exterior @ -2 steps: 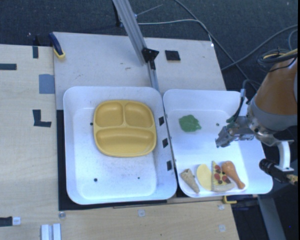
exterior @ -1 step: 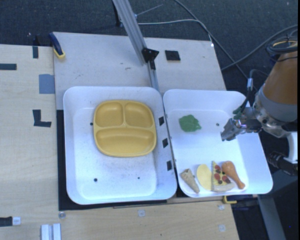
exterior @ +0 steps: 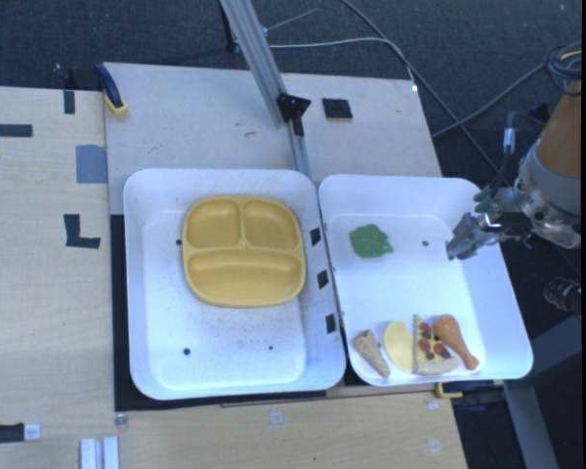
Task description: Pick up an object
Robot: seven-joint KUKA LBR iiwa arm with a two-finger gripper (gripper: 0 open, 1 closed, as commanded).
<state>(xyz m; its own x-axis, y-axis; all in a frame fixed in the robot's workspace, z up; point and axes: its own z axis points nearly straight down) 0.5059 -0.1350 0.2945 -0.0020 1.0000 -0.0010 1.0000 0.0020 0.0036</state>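
I have the gripper (exterior: 466,239) at the right side of the frame, above the right bin (exterior: 488,291), close to its right wall. It carries nothing, and I cannot tell from this angle how it stands, because it looks only like one dark shape.

The things to pick are all in this right bin. A green piece (exterior: 371,241) lies alone in the upper part of the bin, left of the gripper and apart from it. At the lower edge there is a tight row: a wedge (exterior: 372,353), a pale slice (exterior: 398,345), a pizza slice (exterior: 430,349) and a drumstick (exterior: 456,340), which touch one another. The yellow tray (exterior: 243,250) is in the left bin.

I judge the green piece is the best target, because nothing crowds it. I would move left until I am over its middle, go straight down, and close low, near the floor, since it looks flat and soft. The row below is risky: the claw may push the neighbours
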